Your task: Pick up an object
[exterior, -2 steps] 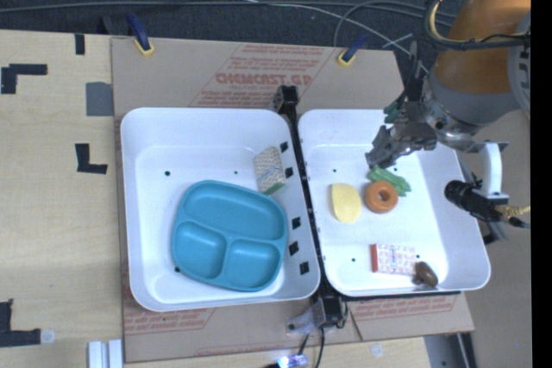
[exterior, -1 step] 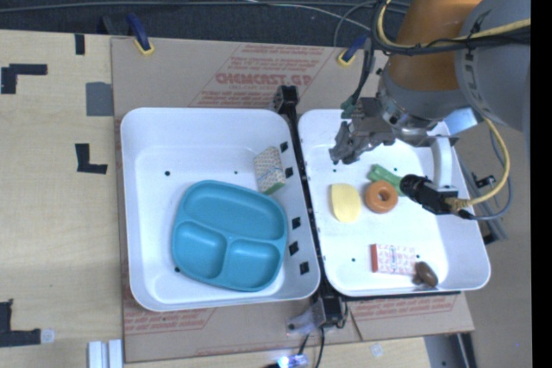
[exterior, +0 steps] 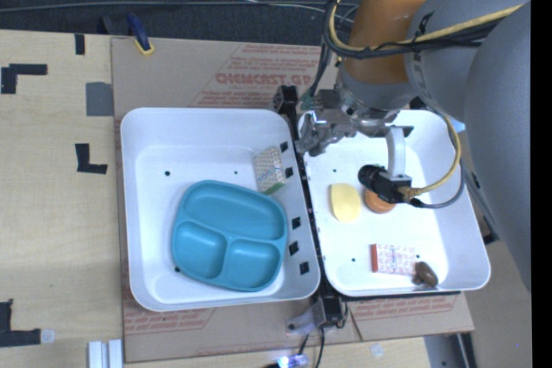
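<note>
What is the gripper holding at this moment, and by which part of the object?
It cannot be told: the gripper sits above the bins' shared edge, its tips too unclear to show any object.

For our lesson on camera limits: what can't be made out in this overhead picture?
- Gripper: finger state unreadable, blurred under the wrist.
- Small orange round object: partly hidden by the black fitting.
- Small patterned packet in the left white bin: print too small.
</note>
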`<act>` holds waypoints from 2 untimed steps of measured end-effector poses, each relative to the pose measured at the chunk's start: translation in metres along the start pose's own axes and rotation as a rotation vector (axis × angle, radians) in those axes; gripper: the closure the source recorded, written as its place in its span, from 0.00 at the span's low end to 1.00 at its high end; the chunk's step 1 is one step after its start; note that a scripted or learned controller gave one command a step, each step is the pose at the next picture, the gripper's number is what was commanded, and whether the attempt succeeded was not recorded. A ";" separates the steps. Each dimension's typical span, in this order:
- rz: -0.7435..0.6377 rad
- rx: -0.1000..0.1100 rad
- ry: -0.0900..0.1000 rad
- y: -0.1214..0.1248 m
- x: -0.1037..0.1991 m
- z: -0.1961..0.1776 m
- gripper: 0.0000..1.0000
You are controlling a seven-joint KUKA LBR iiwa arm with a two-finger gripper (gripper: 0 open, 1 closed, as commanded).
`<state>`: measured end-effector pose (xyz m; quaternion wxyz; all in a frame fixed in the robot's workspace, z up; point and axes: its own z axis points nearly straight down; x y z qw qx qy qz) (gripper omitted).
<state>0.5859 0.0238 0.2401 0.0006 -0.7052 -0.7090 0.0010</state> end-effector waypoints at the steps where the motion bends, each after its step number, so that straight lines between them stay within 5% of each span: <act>1: 0.001 -0.002 0.000 0.029 0.036 0.010 1.00; 2: 0.000 -0.003 0.001 0.050 0.078 0.006 1.00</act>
